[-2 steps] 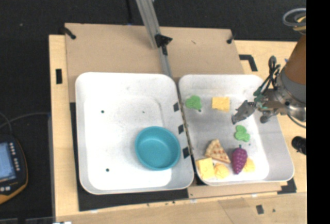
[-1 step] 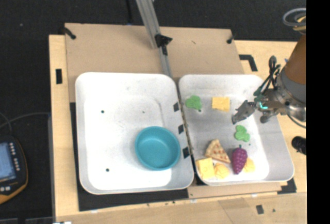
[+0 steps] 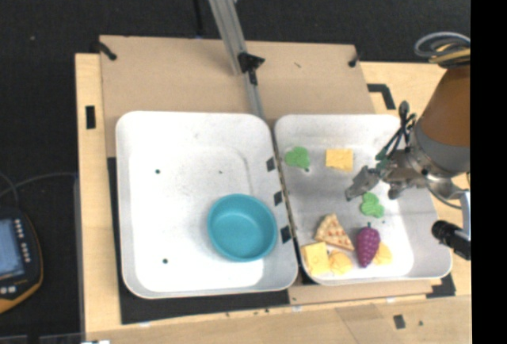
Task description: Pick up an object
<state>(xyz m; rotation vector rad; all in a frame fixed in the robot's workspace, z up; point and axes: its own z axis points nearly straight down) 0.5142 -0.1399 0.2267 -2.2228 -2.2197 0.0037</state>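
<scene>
**End effector low over the right bin, toys bunched along the near edge**

You've got the arm reaching in from the right, and the end effector [image 3: 366,185] hangs low inside the right bin [image 3: 317,132] — whether its fingers are spread or shut, I cannot tell from this angle. Just beside it lies a small green piece [image 3: 372,208], the likeliest target by my reading, with nothing visibly gripped.

The rest of that bin's load sits where a loose scatter would leave it: a green leafy toy [image 3: 298,158] and a yellow block [image 3: 339,158] near the far wall, then a crowd at the near edge — pizza slice [image 3: 333,233], purple grapes [image 3: 367,246], a yellow cheese piece [image 3: 316,258], all touching or nearly so.

Over in the left bin [image 3: 158,144], a blue bowl [image 3: 241,227] sits alone toward the near right corner, upright.
</scene>
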